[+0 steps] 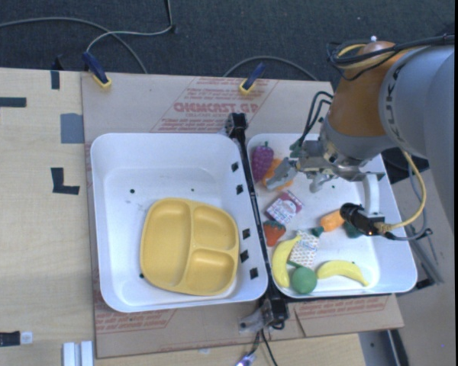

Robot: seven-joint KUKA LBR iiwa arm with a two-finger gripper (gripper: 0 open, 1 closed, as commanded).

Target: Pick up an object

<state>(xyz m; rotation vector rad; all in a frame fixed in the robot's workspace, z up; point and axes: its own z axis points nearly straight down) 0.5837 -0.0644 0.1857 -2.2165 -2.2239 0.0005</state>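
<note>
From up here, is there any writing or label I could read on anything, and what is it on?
"CHEMCAST GP", in red letters on the brown cardboard sheet under the bins; the smaller red lines beneath it are too blurred to read.
Dark letters run down the grey arm near the orange band, too cut off to read.
The small pink-and-white packet in the right bin carries print, too small to read.

Toy food in right bin (pixel 401 277): purple grapes (pixel 262 158), two bananas (pixel 342 271), green lime (pixel 304 280), carrot (pixel 332 220), approx. mid-bin.
</note>
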